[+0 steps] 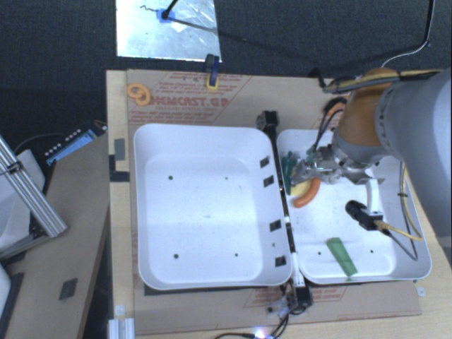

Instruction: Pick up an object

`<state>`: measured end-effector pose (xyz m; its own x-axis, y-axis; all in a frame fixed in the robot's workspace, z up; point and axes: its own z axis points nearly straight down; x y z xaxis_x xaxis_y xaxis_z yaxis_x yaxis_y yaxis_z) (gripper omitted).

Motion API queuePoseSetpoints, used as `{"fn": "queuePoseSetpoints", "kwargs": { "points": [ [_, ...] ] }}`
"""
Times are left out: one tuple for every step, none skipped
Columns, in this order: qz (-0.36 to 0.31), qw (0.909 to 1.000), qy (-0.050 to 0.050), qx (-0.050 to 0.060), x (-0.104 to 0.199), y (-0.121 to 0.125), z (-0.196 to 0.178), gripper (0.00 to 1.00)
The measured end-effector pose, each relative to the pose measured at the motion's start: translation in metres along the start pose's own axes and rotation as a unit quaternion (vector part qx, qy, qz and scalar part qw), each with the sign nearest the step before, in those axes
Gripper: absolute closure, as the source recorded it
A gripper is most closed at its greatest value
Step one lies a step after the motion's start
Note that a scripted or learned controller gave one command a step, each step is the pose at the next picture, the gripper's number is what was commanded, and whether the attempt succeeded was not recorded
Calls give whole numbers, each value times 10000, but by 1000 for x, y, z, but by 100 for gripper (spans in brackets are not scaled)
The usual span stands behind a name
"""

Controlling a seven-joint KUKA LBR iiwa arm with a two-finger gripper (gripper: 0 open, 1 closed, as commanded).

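Low, arm (402,119) slanting into right bin (399,268), gripper (305,171) by orange piece (306,198)

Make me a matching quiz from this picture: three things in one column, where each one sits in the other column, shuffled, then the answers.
Things:
1. orange ring
2. light green piece
3. orange-red piece

Places:
A. right bin, toward the view's bottom
B. right bin, next to the gripper
C. board, beyond the left bin

Pairs: 1-C, 2-A, 3-B.
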<state>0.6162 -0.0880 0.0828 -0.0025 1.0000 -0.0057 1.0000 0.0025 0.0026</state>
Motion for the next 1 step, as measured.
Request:
{"fn": "queuePoseSetpoints", "kwargs": {
  "points": [
    [-4,10000,19,-9,1,1,-13,100]
  ]
}}
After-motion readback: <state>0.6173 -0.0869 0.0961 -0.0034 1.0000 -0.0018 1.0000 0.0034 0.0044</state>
